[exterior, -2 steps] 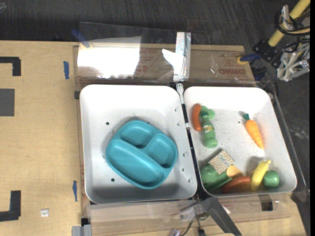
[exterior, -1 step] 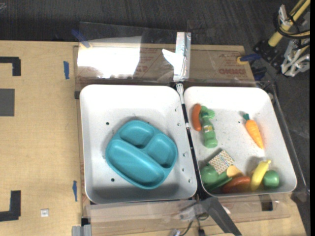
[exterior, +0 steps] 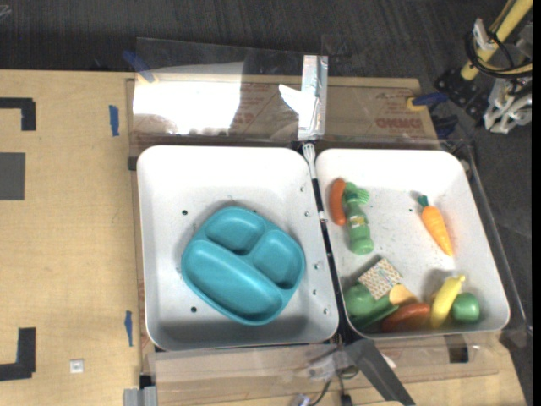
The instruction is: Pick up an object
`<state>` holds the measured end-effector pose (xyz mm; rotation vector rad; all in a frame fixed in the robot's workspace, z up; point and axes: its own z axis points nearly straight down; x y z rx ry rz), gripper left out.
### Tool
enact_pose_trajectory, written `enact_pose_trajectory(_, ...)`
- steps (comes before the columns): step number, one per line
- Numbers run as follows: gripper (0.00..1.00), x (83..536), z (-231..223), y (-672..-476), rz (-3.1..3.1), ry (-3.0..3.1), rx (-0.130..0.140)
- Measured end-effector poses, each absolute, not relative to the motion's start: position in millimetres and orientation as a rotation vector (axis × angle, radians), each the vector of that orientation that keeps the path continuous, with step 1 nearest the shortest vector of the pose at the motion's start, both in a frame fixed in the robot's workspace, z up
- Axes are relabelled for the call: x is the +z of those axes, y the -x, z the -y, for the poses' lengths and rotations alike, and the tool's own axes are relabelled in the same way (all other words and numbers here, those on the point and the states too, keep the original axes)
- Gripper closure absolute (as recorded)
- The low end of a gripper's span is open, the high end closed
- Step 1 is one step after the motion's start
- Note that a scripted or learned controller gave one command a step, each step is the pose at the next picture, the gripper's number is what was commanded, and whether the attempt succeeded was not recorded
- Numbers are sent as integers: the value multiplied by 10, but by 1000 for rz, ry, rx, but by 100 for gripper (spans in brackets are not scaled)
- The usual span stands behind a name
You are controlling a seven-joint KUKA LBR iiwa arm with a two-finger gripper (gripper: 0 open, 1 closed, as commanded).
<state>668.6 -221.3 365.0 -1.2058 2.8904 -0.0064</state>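
Teal divided plate (exterior: 243, 265) lying in left bin (exterior: 161, 184). Right of plate, in right bin (exterior: 397, 163): green bottle (exterior: 358, 220) nearest, toy carrot (exterior: 435, 227) farther right, banana (exterior: 446, 299) lower right. Claw state: cannot tell.

You have two white bins on the surface: the left bin (exterior: 161, 176) holds one teal divided plate (exterior: 243, 263). In the right bin (exterior: 397, 163) you can count one green bottle (exterior: 358, 220), two carrots, one by the divider (exterior: 338, 201) and one near the right wall (exterior: 437, 227), and one yellow banana (exterior: 446, 299). The pile at its near edge is too jumbled to count.
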Motion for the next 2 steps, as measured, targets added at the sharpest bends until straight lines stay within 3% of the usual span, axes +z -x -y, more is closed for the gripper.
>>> enact_pose_trajectory(1,100,3255,2222,-6326,-2555,1818,0)
enact_pose_trajectory(2,100,3755,2222,-6681,-2447,1954,-10)
